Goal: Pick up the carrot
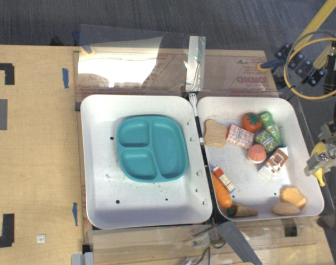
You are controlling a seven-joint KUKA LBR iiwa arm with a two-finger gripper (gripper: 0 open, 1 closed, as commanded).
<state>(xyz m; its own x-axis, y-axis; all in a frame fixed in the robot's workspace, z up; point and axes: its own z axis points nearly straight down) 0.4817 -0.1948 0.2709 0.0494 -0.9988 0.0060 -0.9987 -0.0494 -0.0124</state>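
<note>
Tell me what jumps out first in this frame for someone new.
The teal divided plate lies alone in the middle of the left bin. The right bin is a cluster of toy food, with the orange carrot lying against its near-left wall. The gripper sits just outside that bin's right rim.

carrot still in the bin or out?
In. The carrot lies flat in the right bin, against its left wall, near the front corner.

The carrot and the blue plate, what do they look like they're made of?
The carrot looks like smooth moulded plastic, a toy: its orange is even, with a slight sheen. The teal divided plate also seems plastic, matte, with rounded moulded compartments. Neither can be told for sure.
</note>
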